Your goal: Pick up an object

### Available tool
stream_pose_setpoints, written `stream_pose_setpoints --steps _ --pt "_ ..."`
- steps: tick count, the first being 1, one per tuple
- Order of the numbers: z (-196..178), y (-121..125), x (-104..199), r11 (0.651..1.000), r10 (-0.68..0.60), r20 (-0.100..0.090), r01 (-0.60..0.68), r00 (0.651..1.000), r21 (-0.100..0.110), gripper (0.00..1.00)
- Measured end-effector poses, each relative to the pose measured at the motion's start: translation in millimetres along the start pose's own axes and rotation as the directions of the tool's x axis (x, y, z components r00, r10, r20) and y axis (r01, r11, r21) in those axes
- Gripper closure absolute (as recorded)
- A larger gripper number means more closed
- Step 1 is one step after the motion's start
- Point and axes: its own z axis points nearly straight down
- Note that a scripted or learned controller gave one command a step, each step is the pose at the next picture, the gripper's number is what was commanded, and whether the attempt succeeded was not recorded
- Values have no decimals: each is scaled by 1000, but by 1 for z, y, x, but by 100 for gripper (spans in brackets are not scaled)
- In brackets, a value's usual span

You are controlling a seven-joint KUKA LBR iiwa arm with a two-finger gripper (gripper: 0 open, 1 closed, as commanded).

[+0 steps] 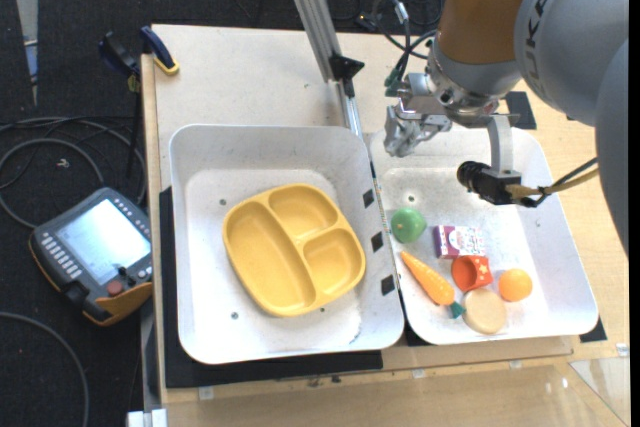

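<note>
The gripper hangs over the far left corner of the right bin; I cannot tell how far its fingers are open, and nothing shows between them. The carrot, near the bin's left edge, looks a light, stiff, smooth toy, best gripped across its thick middle. Its long axis runs diagonally, with the green tip toward the near edge.

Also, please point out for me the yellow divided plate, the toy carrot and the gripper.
yellow divided plate [293, 248]: camera view, on the ridge where its compartments meet.
toy carrot [428, 279]: camera view, middle of its orange body.
gripper [401, 141]: camera view, at its fingertips.
</note>
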Motion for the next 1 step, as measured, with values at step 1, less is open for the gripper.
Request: stream_pose_setpoints --steps 1 --pt "16 -10 62 1000 -1 0 1 1000 2 100"
